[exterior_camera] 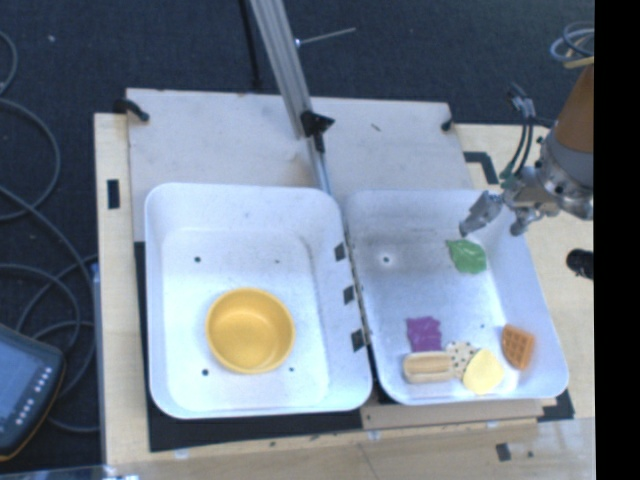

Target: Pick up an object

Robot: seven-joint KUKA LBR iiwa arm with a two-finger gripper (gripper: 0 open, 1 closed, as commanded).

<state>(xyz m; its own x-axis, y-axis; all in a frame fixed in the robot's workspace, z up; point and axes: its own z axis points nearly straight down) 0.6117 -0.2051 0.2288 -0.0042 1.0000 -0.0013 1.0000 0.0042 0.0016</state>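
Two white bins (180,268) sit on the desk (115,268); the pincer (497,218) hangs open, just above a green lump (467,257).

No readable text, label, number or sign anywhere.

Two shallow bins sit side by side on a bench (220,128). The left bin (170,268) holds a bowl (250,330) toward its near side. In the right bin (400,228), a crumpled lump (467,256) lies toward the far right. Along the near edge sit a block (424,332), a bread roll (428,367), a die (460,355), a wedge (484,372) and a waffle (517,346).
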